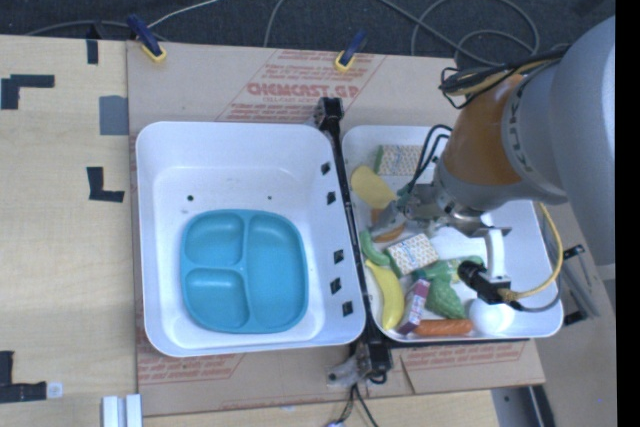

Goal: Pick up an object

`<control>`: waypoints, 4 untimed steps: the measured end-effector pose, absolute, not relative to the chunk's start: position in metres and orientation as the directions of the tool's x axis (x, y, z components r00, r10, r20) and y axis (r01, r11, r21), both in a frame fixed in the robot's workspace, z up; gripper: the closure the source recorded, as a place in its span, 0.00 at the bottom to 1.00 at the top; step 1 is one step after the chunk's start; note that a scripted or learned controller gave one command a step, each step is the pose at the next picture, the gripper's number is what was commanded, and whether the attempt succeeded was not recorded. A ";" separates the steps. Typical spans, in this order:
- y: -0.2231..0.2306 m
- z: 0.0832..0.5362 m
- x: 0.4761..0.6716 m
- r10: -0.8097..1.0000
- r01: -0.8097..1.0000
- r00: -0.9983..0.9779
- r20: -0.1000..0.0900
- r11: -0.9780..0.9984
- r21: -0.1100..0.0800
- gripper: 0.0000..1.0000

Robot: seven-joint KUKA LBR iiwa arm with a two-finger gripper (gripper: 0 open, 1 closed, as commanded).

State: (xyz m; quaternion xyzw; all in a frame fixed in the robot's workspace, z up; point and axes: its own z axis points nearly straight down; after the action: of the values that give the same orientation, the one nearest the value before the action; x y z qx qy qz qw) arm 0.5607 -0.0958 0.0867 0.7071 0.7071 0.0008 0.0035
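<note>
**Pick not yet confirmed; arm low over right bin**

The gripper point(408, 215) sits low in the right bin point(530, 215), among the objects at its left side, just above a patterned packet point(412, 253). Whether it is open or grasping anything cannot be told. Nothing is seen lifted, so the pick appears outstanding. A banana point(385, 287), carrot point(440, 326) and other small items lie near. The left bin point(160, 215) holds a blue divided tray point(244, 271). The cardboard underlay point(300, 93) reads "CHEMCAST GP" in red; smaller lines are illegible.
</note>
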 end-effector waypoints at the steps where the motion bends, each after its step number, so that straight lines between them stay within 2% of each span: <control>1: -0.103 0.086 0.617 1.000 1.000 -0.001 -0.002 0.001 0.005 0.00; 2: -0.098 0.086 0.597 1.000 1.000 0.000 -0.003 0.000 0.005 0.00; 3: -0.102 0.087 0.588 1.000 1.000 -0.002 -0.002 0.002 0.006 0.00; 4: -0.095 0.086 0.593 1.000 1.000 -0.001 -0.003 0.001 0.004 0.00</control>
State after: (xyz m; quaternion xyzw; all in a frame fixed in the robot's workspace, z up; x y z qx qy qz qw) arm 0.5930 -0.0948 0.0862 0.7069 0.7073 0.0004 0.0023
